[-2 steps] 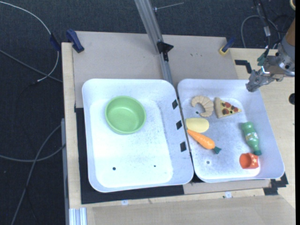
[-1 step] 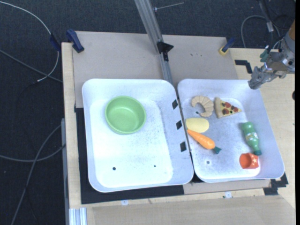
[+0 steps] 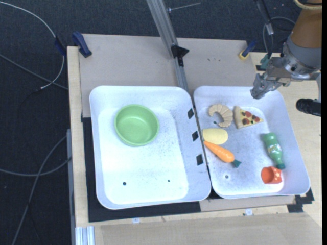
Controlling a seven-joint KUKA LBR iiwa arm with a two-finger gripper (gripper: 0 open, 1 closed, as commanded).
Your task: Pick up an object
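Pincer [image 3: 258, 92] above right bin's [image 3: 294, 137] far edge

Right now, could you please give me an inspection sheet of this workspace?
Surface: wooden bench bearing a left bin and a right bin, both white, side by side.
Job's things: croissant, pizza slice, yellow lemon-like piece, carrot, green bottle and red piece in the right bin.
Clutter: green bowl in the left bin.
Grippers: gripper over the right bin's far rim, holding nothing visible.
Cables: grey cables on the dark floor at left.
Surroundings: blue clamps on the bench edge; a metal pole.
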